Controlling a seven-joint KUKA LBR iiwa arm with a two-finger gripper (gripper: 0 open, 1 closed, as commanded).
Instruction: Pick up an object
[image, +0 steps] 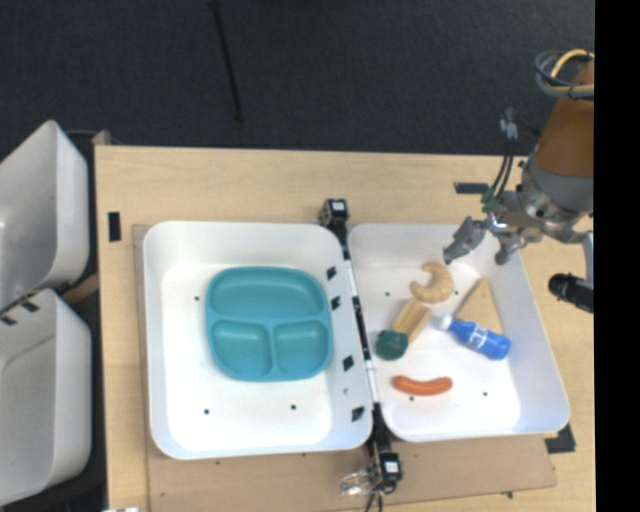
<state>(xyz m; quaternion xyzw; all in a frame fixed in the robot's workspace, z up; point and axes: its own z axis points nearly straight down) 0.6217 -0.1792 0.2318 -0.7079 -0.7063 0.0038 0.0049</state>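
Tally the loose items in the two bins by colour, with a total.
Teal: 1, divided plate
Tan: 2, croissant, wooden stick
Tan and green: 1, green-tipped tool
Blue: 1, bottle
Orange-red: 1, sausage
Total: 6

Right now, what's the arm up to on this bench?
The KUKA arm reaches in from the right, its gripper open over the far edge of the right bin, with nothing between its fingers. That bin holds a croissant, a wooden stick with a green tip, a blue bottle and an orange sausage. The croissant lies nearest the gripper. The left bin holds a teal divided plate. Nothing is picked up yet.
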